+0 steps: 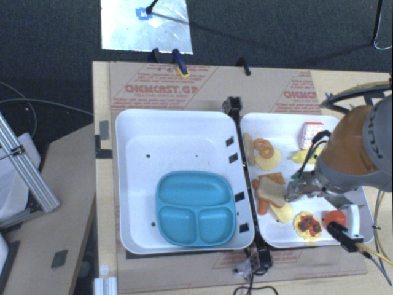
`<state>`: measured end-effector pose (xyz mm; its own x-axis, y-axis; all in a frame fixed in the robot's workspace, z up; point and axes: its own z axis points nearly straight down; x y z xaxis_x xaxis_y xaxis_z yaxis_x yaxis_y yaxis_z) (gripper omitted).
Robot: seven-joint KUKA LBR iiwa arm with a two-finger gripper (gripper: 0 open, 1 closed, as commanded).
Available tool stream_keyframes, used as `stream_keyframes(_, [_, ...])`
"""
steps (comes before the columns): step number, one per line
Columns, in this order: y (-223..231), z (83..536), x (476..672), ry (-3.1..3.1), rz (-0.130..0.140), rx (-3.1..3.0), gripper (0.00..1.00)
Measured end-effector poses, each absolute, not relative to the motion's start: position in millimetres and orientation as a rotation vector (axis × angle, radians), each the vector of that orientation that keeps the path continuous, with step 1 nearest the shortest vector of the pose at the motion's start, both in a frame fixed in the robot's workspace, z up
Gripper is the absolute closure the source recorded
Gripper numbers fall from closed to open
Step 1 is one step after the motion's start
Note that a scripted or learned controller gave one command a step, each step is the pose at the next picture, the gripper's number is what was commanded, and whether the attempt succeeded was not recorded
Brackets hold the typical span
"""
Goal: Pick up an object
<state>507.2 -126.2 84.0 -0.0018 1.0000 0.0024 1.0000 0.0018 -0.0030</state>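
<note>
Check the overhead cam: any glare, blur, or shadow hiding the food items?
Camera view: strong glare on the shiny sheet at top; white bins bright but not blown out; overall soft focus, so the small food pieces lack detail; the arm covers part of the right bin, and the tool is dark and indistinct.

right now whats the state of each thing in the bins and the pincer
blue tray: flat in the left bin, upright
toast slice: lying flat in the right bin
pizza piece: flat, near front rim
pincer: low over the right bin, beside the toast slice
</note>
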Motion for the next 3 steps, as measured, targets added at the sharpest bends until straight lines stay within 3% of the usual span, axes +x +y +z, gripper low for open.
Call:
stream_keyframes(1, [-135.6, 84.4, 486.0, -2.221, -0.001, -2.222, 1.0])
stream_keyframes(2, [-206.2, 85.7, 557.0, -2.232, -0.003, -2.226, 1.0])
stream_keyframes(3, [-202.2, 84.6, 553.7, -2.227, -0.001, -2.219, 0.0])
